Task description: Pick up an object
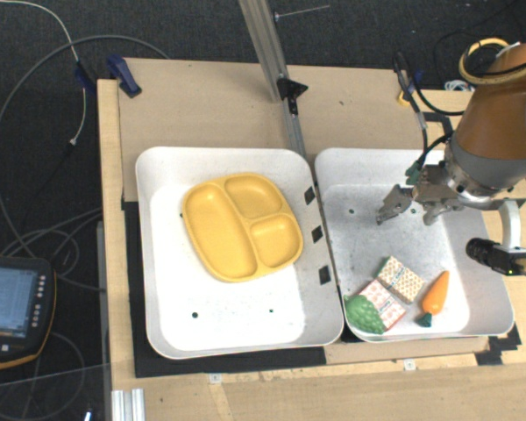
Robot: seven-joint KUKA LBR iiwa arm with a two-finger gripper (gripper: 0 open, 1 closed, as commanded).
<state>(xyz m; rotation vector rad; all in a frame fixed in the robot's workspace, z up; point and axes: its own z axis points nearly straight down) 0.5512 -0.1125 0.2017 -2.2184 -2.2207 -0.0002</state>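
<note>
The pick looks not yet made, as I judge it; the gripper [413, 207] hangs over the right bin [359, 175] with fingers spread wide and nothing between them; the toy carrot [436, 294], patterned boxes [391, 292] and green piece [363, 312] lie near the bin's front edge, well apart from it.

Yellow three-compartment plate [242, 225] in left bin [158, 261] (upper half, tilted). Tablet-like screen device [13, 310] off bench at far left, cables [35, 130] looping above it. Blue clamp [123, 75] on bench's top-left corner. Aluminium rail [267, 46] crossing top.
</note>
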